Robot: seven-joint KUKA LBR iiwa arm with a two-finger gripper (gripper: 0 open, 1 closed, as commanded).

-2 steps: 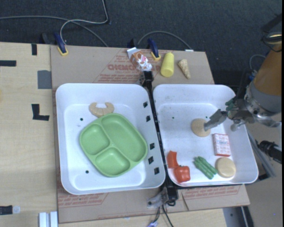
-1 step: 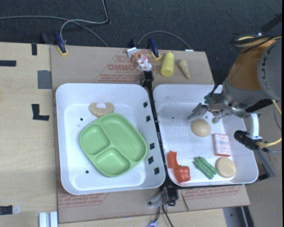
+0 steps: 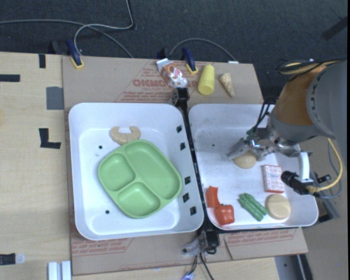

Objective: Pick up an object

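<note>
Clearly we are working over the right-hand shallow white plastic bin (image 3: 221,121), where the grey two-finger gripper (image 3: 243,150) sits low, just beside a small tan rounded lump, perhaps a toy potato (image 3: 245,161). We cannot tell how its jaws stand, nor whether anything is held. We judge the lump light, stiff and smooth, so it may roll away; pinching across its short middle looks best. Nearer lie a red-and-white carton (image 3: 273,178), a round tan bun (image 3: 277,206), green pods (image 3: 252,207) and a red pepper-like piece (image 3: 221,210), well apart from it.
</note>
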